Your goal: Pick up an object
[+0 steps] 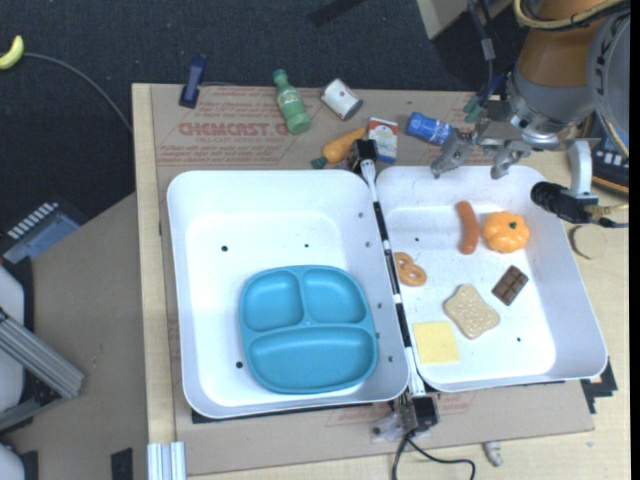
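Two white bins sit side by side on the table, the right bin [560,353] holding toy food. Above its far rim hangs the gripper [478,160], fingers spread wide and holding nothing. Just toward the camera lies a sausage [467,227], red-orange, slim, long axis running near-to-far.

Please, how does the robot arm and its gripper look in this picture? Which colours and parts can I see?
The arm is grey, with a wide orange band just above the wrist and a yellow cable looped at its top. A black cable runs down beside it. The gripper is grey metal with two thin fingers and small blue parts near its base.
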{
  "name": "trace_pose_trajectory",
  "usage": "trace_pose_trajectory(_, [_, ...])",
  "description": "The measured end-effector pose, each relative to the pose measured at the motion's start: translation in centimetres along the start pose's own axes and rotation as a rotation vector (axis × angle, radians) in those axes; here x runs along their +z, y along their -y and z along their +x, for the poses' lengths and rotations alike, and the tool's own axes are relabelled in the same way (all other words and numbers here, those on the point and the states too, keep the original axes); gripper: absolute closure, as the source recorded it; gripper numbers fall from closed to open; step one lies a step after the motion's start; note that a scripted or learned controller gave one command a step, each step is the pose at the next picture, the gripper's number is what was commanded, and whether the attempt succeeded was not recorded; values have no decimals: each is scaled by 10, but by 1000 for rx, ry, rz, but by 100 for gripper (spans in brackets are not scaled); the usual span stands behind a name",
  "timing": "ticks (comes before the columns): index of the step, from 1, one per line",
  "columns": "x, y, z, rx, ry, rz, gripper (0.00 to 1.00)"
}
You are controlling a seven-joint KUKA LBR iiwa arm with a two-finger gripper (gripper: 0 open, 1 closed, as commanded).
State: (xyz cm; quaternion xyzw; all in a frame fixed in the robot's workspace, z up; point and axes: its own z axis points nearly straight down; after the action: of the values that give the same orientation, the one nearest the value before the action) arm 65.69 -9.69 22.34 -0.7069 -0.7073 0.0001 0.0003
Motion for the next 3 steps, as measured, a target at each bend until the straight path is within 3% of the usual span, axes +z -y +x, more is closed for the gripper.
trace_pose_trajectory(1, [42,7,-30,2,1,3,0])
trace_pose_trajectory(2, [129,22,-64,2,0,5,0])
trace_pose_trajectory(3, [116,20,-64,1,1,-3,100])
